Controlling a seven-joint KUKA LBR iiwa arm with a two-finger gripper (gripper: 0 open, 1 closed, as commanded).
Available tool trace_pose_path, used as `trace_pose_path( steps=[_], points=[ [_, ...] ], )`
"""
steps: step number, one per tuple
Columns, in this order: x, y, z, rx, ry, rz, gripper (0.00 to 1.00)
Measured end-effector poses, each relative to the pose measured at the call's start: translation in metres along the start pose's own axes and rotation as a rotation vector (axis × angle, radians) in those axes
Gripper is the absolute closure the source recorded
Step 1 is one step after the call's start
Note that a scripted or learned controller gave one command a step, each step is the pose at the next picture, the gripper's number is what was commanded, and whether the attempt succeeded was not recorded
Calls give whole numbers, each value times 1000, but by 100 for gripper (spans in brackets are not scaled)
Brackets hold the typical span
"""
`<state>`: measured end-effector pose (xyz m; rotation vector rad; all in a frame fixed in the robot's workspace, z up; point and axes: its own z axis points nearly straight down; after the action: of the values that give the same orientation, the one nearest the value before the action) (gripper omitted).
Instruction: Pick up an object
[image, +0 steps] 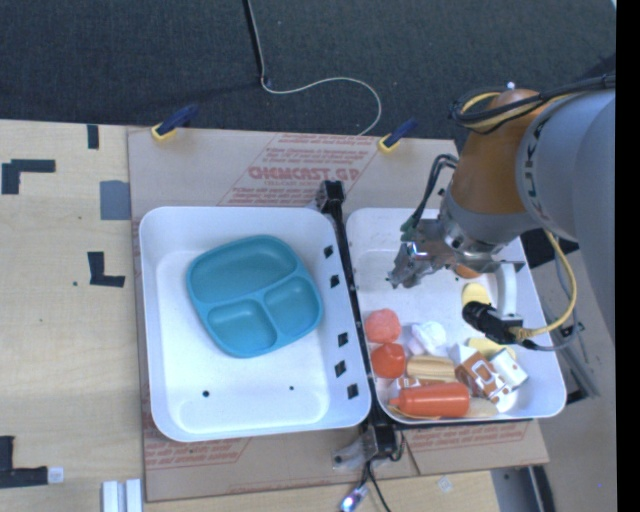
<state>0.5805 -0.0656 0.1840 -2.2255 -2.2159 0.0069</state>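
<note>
From the camera above the bench, the arm (520, 160) reaches in from the right, its orange band sitting above the wrist, and ends over the right bin (375, 232). The gripper (408, 272) hangs above the bare white floor in the upper part of that bin, up and to the right of the round orange-red ball (382, 324). Nothing is visible between its tips, and whether it is spread or closed cannot be told from this angle.

The objects to pick lie clustered in the lower part of the right bin. Just below the orange-red ball sits a red ball (389, 359). Right of the two balls lies a small white piece (431, 335), and below it a tan roll (430, 369). A long red sausage-shaped toy (433, 401) lies along the bin's lower wall. A brown and white box (491, 376) rests at the lower right corner.

In the left bin (165, 330) a blue divided plate (255, 294) lies flat, left of the divider between the bins.
</note>
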Motion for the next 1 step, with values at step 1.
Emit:
trace_pose_path(
  steps=[1],
  points=[
    [-45, -25, 102, -4, 2, 2, 100]
  ],
)
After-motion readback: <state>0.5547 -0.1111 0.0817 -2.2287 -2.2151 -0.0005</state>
